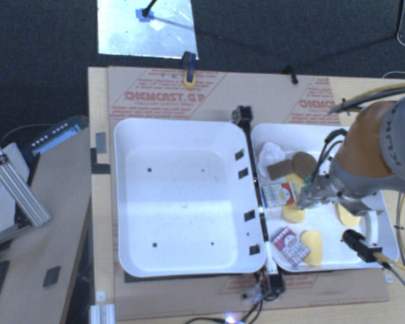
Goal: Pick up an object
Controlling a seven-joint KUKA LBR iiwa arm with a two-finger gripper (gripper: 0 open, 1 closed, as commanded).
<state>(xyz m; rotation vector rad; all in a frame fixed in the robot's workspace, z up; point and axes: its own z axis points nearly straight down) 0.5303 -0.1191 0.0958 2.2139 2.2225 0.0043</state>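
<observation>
Right bin [391, 245]: jaws [304, 201] among objects.

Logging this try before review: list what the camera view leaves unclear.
- Hand: blurred and small in the camera view; finger state unreadable.
- Right bin: its far right side is covered by the arm.
- Small packets: print too small to read.
- Yellow piece: partly hidden by the arm.

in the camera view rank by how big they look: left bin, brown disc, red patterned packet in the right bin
1. left bin, by far the largest
2. red patterned packet
3. brown disc, partly covered by the arm, so its rank against the packet is unsure
</observation>
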